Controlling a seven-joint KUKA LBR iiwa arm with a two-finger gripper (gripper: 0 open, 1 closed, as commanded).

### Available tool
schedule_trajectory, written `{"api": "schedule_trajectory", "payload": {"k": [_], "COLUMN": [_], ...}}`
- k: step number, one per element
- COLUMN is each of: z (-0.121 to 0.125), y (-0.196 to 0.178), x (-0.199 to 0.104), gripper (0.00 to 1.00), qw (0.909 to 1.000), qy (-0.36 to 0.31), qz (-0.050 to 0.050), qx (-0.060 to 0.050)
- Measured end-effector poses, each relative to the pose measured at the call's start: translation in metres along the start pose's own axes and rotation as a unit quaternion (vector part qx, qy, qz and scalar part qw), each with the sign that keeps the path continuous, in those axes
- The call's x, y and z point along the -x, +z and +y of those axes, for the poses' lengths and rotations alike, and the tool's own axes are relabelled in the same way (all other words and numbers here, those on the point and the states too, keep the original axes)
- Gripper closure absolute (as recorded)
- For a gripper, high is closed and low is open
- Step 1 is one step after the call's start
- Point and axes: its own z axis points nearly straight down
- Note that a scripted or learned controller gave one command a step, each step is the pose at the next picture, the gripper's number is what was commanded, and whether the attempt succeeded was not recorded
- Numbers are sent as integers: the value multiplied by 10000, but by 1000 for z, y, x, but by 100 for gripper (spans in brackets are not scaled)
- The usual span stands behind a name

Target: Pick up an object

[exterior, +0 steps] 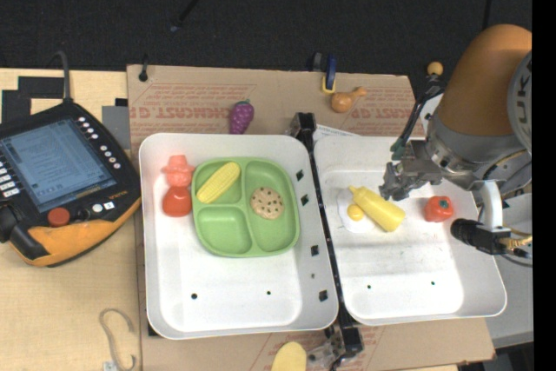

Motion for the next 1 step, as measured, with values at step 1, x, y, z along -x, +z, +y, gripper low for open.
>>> {"api": "schedule_trajectory", "payload": {"k": [1], "z": [-43], "y": [-5], "x": [-26], "gripper": [100], "qw": [10000], "qy": [0], "qz": [-3], "qx": [4]}}
